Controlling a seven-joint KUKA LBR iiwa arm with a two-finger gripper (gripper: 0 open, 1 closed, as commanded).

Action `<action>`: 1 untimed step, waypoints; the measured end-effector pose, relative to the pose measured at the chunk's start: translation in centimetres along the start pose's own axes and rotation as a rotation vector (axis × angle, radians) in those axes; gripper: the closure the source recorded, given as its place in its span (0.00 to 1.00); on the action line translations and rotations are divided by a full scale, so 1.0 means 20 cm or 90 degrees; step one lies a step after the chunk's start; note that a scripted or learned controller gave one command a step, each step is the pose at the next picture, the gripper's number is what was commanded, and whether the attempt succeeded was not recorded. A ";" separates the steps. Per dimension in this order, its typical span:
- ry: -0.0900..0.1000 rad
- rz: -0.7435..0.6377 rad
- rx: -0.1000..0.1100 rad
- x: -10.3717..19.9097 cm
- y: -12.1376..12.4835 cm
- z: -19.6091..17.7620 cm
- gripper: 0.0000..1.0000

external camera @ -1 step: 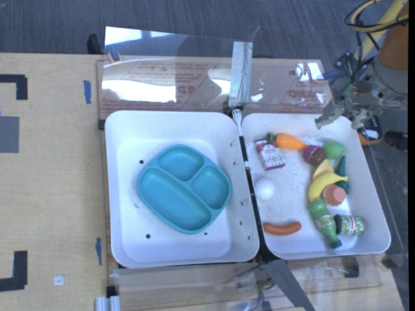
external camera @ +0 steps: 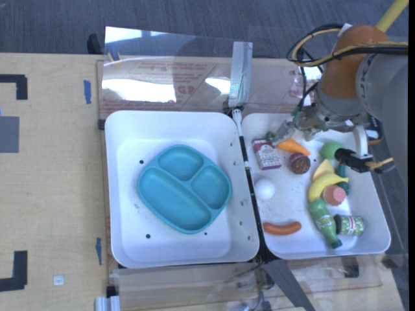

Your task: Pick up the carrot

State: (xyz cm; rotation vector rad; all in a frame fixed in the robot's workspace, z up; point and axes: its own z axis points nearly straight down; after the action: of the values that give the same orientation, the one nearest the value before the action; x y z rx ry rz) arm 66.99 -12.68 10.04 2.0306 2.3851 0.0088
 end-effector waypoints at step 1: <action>0.001 -0.002 0.005 0.01 -0.01 -0.04 1.00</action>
State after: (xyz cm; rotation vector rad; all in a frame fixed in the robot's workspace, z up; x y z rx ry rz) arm 66.81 -12.57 10.80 2.0314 2.3925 0.0019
